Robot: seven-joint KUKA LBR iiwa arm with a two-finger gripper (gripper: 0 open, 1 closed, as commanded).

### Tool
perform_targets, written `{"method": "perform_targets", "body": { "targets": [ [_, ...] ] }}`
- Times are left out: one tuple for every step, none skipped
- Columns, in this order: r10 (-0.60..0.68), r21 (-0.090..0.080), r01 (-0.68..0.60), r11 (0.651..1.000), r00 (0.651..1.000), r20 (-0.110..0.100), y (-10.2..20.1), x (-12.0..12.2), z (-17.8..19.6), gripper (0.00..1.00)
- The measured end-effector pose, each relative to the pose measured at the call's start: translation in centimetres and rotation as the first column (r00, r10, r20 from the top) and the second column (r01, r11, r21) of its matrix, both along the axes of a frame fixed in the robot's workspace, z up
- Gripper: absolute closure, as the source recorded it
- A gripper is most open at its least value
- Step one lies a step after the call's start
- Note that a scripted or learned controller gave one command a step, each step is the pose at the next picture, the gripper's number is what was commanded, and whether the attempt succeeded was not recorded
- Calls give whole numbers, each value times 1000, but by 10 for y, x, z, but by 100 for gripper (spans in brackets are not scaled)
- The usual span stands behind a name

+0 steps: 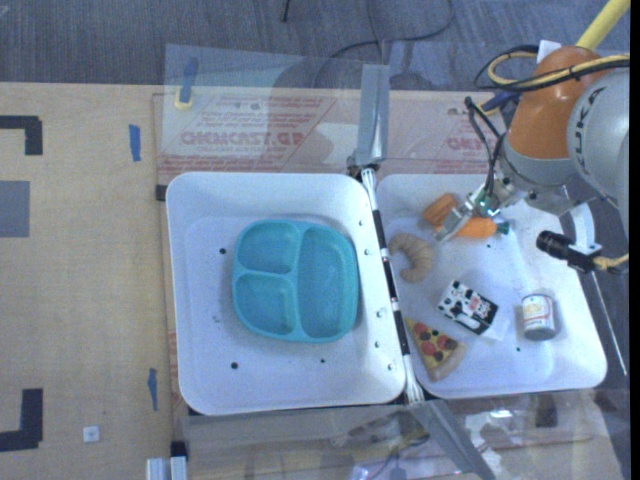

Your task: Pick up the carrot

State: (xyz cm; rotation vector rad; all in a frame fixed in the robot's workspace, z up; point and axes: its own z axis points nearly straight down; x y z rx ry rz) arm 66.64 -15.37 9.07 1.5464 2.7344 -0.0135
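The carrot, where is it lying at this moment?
In the camera view the carrot lies in the right bin, near its upper left corner, just above the croissant, with the pincer directly at it.

Arm reaching down over the right bin

The grey arm (600,128) comes in from the right, its orange band (550,103) bulging above the wrist, bent downward and leftward over the right bin's (580,368) far half. The gripper (470,216) hangs low near that bin's far-left part, fingers angled toward the bin's floor.
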Motion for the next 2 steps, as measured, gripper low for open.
{"method": "perform_targets", "body": {
  "targets": [
    [1, 2, -2, 1000, 1000, 13, 2, 3, 10, 100],
    [282, 5, -282, 959, 959, 12, 73, 2, 96, 100]
  ]
}}
